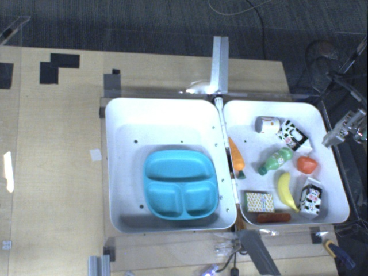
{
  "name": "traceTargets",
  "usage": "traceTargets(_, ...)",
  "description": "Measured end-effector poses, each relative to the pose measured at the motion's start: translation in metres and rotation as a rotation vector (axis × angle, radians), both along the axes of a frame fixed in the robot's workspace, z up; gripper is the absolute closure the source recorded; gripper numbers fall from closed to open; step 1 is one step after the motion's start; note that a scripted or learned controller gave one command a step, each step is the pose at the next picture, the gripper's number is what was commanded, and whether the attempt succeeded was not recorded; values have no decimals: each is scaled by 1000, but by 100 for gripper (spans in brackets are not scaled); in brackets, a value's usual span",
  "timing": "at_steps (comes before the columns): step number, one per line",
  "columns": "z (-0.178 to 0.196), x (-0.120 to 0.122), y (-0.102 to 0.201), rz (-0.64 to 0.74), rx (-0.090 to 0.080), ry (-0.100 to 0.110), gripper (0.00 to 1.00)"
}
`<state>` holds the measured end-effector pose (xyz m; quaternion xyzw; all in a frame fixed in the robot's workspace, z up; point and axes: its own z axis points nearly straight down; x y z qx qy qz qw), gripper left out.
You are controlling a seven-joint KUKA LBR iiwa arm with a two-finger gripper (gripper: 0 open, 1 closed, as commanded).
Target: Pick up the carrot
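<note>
The bench (52,171) under me is the biggest thing here, pale wood carrying two shallow white bins side by side. The left bin (123,125) holds a blue divided tray (181,183), set toward its near side.

I take that blue tray as my landmark. The right bin (322,119) sits just right of it, past the wall where the two bins meet. The carrot (236,156) lies in that right bin, close to the shared wall, just right of the tray's upper right corner, with its thick end nearer the camera.

Further right of the tray lies a green bottle (275,160), then a yellow banana (286,191) a little below it, and an orange-red round piece (307,165) beyond the bottle. A black-and-white cow-patterned carton (291,134) lies up and right of the bottle, with a small grey can (265,124) beside it. A second cow-patterned carton (311,199) sits just right of the banana. A small patterned box (259,201) and a dark red sausage (273,217) lie right of the tray's lower edge.

My gripper (342,129) hangs far right of the tray, over the right bin's outer rim, well apart from the carrot. Whether it stands apart or together I cannot tell.
</note>
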<state>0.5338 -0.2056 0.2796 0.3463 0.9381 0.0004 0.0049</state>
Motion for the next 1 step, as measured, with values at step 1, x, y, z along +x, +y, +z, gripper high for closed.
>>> traceTargets(1, 6, -45, 0, 290, -3, 0, 100)
